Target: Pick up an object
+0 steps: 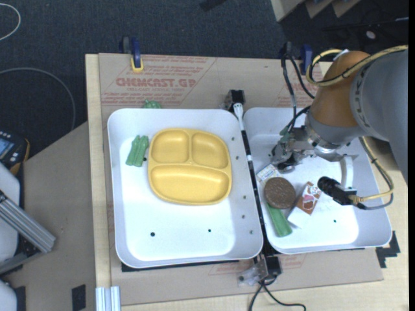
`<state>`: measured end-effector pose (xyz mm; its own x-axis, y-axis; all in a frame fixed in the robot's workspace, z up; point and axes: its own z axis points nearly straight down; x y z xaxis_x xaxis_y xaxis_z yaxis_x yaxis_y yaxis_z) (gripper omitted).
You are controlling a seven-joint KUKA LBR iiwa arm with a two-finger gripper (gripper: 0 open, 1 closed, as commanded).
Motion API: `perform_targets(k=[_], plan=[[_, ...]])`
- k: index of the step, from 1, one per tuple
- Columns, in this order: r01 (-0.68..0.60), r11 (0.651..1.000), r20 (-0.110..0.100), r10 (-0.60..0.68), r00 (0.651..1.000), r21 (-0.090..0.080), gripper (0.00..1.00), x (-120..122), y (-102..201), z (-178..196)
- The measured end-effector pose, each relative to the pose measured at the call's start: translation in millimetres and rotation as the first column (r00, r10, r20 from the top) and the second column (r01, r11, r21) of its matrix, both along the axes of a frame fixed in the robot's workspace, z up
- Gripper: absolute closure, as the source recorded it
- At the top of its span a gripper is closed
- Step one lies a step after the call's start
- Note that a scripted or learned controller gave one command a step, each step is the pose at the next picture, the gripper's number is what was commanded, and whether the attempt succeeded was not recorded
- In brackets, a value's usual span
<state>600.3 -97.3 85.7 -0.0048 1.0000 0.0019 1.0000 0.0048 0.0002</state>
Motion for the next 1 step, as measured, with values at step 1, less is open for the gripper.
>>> perform_targets(k=[1], plan=[[-0.008, 1.0, 0.016, 0.008, 1.0, 0.003, 1.0, 25.5, 96.9, 123.8]])
